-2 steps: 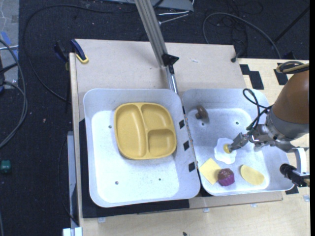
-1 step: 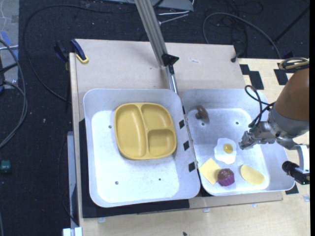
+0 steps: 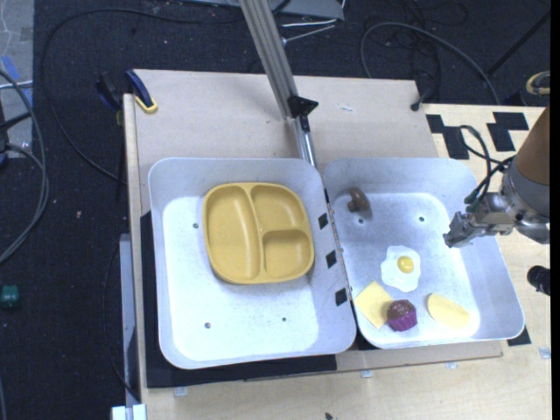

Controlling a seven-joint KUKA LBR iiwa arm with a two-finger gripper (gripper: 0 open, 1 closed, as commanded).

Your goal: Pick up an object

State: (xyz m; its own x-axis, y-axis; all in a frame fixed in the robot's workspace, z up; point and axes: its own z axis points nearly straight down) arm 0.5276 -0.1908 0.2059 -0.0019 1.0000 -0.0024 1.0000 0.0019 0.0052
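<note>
Right now your gripper (image 3: 457, 234) is hanging over the right bin's (image 3: 490, 269) far-side edge, carrying nothing; whether it's released or clenched, I can't tell. Candidates are all sitting in that bin: fried egg (image 3: 403, 268), cheese wedge (image 3: 373, 303) touching the purple piece (image 3: 402, 315), yellow slice (image 3: 450, 310), brown piece (image 3: 358, 201) near the divider. You're risking a miss on the flat egg, or nudging the cheese when going for purple.

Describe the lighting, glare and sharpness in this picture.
Camera view: even overhead light with soft, short shadows; the white bins look bright but not blown out; the tray and egg are fairly sharp; the gripper at the right looks slightly soft; the dark floor loses detail.
</note>
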